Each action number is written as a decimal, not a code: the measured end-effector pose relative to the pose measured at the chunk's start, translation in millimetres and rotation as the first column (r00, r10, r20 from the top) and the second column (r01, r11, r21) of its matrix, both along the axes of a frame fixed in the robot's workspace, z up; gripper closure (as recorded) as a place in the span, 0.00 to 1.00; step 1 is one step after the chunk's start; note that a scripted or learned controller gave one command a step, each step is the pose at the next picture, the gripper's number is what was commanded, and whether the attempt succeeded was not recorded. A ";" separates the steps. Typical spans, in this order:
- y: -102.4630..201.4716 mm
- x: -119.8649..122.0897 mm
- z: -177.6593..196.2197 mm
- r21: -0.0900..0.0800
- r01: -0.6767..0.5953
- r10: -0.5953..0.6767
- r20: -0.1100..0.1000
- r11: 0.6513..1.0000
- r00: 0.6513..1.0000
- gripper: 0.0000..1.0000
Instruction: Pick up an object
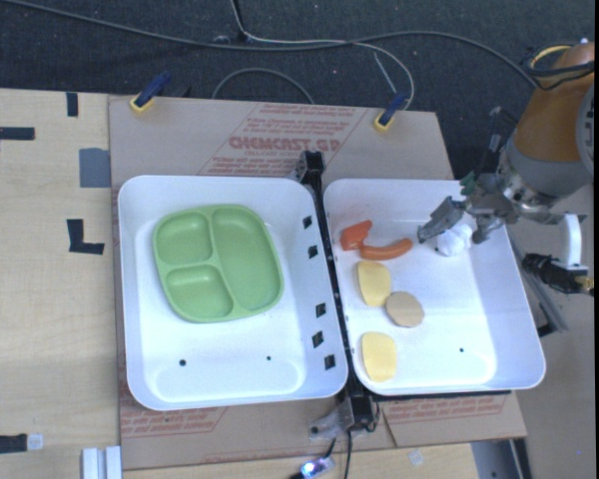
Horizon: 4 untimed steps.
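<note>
- The near rim of the right bin (519,379) runs along the bench's near side; a broad patch of bare white floor lies just inside it, toward the bin's near right corner.
- A pale yellow piece (379,355) sits nearest, close to the bin's left wall and near rim, with little room on its left side.
- Just beyond it lies a round tan piece (405,309), flattish and dull, with open floor to its right.
- Touching or almost touching that, slightly farther and left, is a second yellow piece (373,283), oblong and smooth.
- Farther still, an orange sausage-shaped piece (385,250) lies crosswise, its left end near a small red-orange piece (354,234) that sits close to the divider between the bins.
- The left bin (140,297) holds a green sectioned plate (218,262), tilted a little and set toward the far left; its near strip of floor is bare.
- The gripper (451,230) hangs low over the far part of the right bin, just right of the sausage's right end and near the far wall. Something small and white (453,239) shows at its tip; whether it is a held object or part of the tool cannot be told, and I cannot tell how the tool is set.
- The arm (549,138) comes in over the bin's far right corner, leaving the right rim crowded there.
- Two clamps, blue and yellow (150,92), pin the cardboard sheet (280,138) at the far edge.
</note>
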<state>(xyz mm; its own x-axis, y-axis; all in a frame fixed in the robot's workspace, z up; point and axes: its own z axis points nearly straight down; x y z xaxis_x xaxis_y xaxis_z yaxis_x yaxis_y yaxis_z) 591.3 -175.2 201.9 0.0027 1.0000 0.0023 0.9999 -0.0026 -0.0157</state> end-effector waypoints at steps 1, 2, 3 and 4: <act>0.6 2.8 8.9 -0.002 -0.004 0.004 0.014 1.000 1.000 0.00; 0.5 -3.5 -51.5 -0.003 -0.004 0.004 0.012 1.000 1.000 0.00; 6.4 4.0 -102.5 -0.003 -0.005 0.005 0.011 1.000 1.000 0.00; 6.7 4.3 -116.9 -0.004 -0.005 0.005 0.015 1.000 1.000 0.00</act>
<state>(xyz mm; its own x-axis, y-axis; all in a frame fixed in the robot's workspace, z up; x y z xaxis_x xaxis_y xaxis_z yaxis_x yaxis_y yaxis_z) 595.5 -168.5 85.0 -0.0021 1.0000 -0.0019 1.0000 0.0021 -0.0012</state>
